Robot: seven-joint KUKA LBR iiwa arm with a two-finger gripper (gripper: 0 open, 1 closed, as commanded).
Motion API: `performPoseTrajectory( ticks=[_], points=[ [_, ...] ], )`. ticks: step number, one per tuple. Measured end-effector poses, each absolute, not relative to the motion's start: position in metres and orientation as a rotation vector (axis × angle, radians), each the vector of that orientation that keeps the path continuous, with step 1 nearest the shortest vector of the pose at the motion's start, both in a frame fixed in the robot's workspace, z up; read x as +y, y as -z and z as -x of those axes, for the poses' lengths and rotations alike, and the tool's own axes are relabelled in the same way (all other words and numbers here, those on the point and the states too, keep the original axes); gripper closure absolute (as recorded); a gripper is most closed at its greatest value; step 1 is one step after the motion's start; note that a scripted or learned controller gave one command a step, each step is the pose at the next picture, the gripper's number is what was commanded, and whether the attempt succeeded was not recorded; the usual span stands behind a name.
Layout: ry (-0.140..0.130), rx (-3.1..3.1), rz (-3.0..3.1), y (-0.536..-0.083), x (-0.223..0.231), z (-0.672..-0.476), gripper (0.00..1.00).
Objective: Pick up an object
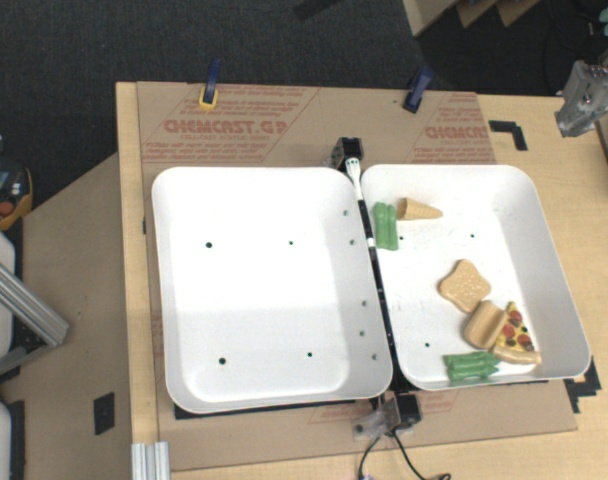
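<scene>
Two white bins are sitting side by side on the desk. Left bin is lying next to the right bin, which is holding a green stick, a cone piece, a toast slice, a bread roll, a pizza slice and a green pod. Pincer is hanging at the upper right, off the bins; can't tell whether it's clenched or released.

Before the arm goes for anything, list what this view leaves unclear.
- The tool: cut off by the right edge of the camera view, so its state cannot be read.
- Brown piece: the pizza slice lies against it, hiding its far side.
- Green piece at the right bin's near rim: too small to identify.
</scene>
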State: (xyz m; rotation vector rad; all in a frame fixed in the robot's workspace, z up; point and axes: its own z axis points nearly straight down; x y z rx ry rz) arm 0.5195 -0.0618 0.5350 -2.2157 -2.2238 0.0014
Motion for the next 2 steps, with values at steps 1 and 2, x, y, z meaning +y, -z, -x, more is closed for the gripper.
performPoseTrajectory(
  ticks=[1,2],
  points=[
    [-0.001,-2.222,2.22,-0.535,-0.064,-0.52,0.0],
    [0.003,-2.225,2.222,-0.546,-0.064,-0.521,1.0]
  ],
)
